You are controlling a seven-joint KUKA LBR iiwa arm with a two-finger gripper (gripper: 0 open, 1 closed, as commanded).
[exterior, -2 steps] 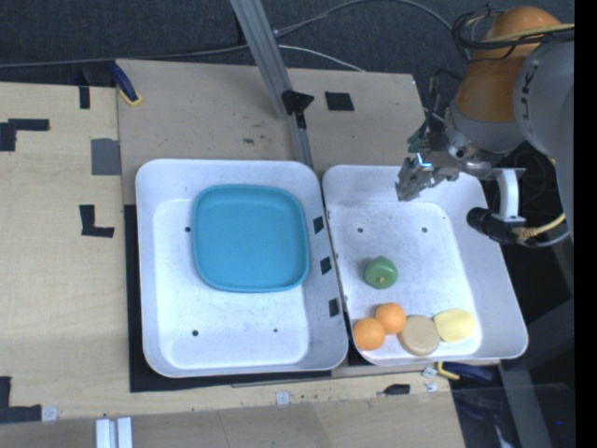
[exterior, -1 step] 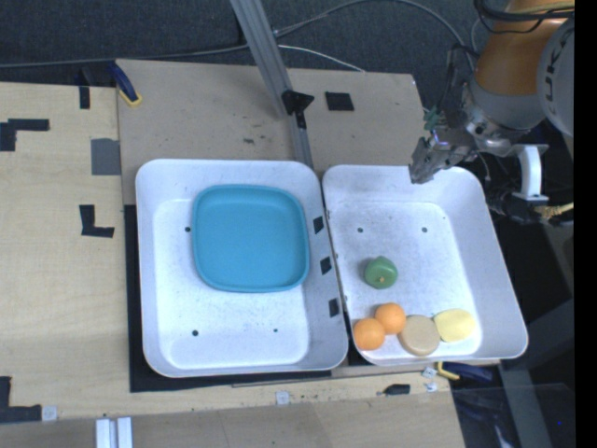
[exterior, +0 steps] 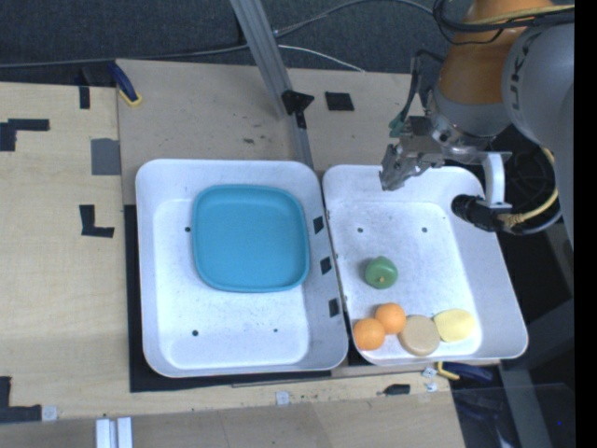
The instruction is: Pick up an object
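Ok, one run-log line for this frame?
gripper: above right bin far edge, holding nothing seen | green fruit: mid-bin | two oranges: near edge | blue plate: left bin

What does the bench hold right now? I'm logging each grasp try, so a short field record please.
left bin: holds a blue plate
right bin: green round object; two orange balls, a tan disc and a yellow piece clustered at its near edge
claw: over the right bin's far edge, apart from all objects
held object: none seen
arm: reaches in from the right
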